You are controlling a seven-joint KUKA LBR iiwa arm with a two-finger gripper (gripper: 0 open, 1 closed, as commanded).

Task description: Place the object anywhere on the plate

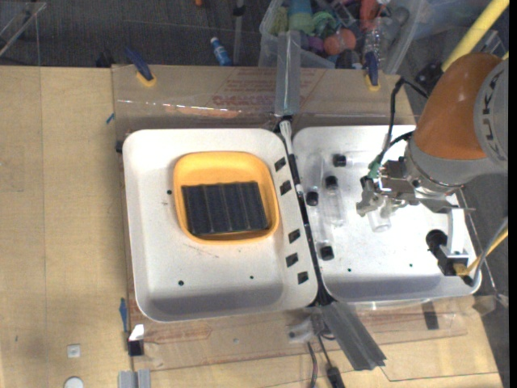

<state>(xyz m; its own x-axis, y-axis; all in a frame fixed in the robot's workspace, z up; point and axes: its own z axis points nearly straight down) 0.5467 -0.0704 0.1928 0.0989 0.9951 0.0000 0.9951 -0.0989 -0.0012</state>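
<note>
A yellow-orange plate [187, 173] with rounded corners lies in the left bin [149, 249]. On it rests a black rectangular block with lengthwise ridges [225, 208], flat and covering most of the plate's middle. My gripper [376, 210] hangs over the middle of the right bin [380, 269], well to the right of the plate and apart from the block. I see nothing held at its tip.
A raised divider with black clips [292, 237] runs between the two bins. Small dark pieces [331, 181] lie in the right bin's left half, one [325, 251] close to the divider. A box of colourful toys [339, 14] stands behind the bench.
</note>
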